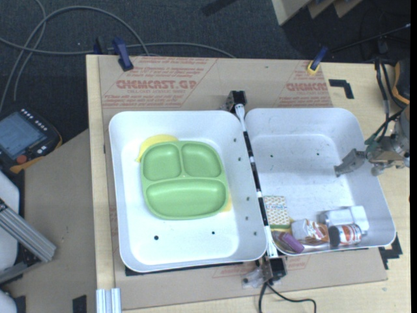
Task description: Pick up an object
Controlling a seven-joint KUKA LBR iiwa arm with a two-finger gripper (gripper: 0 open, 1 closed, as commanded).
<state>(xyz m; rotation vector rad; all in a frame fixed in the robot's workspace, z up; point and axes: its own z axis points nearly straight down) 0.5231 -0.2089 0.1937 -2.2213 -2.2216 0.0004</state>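
My gripper (355,161) hangs over the right rim of the right bin (300,135), low and tilted toward the bin's middle, with nothing visibly in it. Along that bin's near edge lie a small patterned pad (275,208), a purple object (291,242), a small bottle with a brown and red label (317,231) and a white box with a dark end (345,223). They sit below and to the left of the gripper, well apart from it. In the left bin (130,240), a green divided plate (184,179) rests on a yellow item (155,141).
The bins meet at a central ridge with black clips at the far end (236,99) and the near end (273,266). Cables (389,83) hang at the right beside the arm. A handheld controller (23,137) sits off the bench at the left.
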